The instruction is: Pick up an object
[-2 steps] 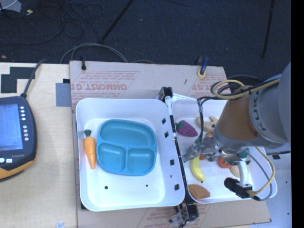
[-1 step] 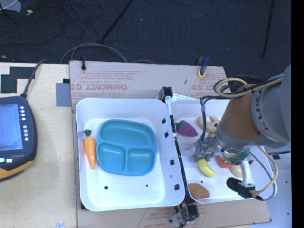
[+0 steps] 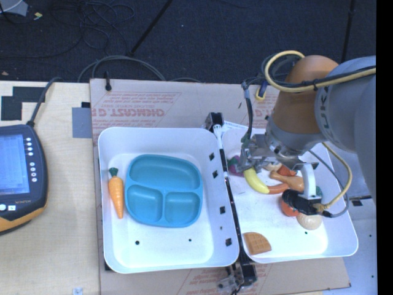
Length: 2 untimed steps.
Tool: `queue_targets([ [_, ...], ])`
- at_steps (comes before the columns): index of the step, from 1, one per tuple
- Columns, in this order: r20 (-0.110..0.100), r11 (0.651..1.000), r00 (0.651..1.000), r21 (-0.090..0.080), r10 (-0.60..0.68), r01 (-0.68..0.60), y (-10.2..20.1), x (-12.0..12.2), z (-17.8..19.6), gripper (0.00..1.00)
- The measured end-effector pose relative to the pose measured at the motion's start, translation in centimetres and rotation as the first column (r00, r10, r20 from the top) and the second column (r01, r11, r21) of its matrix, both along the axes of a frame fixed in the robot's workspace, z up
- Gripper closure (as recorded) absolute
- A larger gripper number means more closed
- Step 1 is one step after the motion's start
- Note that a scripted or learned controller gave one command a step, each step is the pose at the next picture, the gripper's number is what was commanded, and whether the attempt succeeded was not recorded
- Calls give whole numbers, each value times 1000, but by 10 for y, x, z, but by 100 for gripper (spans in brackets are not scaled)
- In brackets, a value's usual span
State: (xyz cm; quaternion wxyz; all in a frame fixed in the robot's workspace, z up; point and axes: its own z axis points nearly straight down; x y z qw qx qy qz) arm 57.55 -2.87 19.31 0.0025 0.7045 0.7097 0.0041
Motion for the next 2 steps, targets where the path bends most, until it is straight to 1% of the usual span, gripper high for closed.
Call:
queue_targets([
  [1, -6, 1000, 1000, 2, 4, -4, 98, 17, 48, 100],
  [2, -5, 1000, 1000, 1, -3, 3, 113, -28, 138, 100],
])
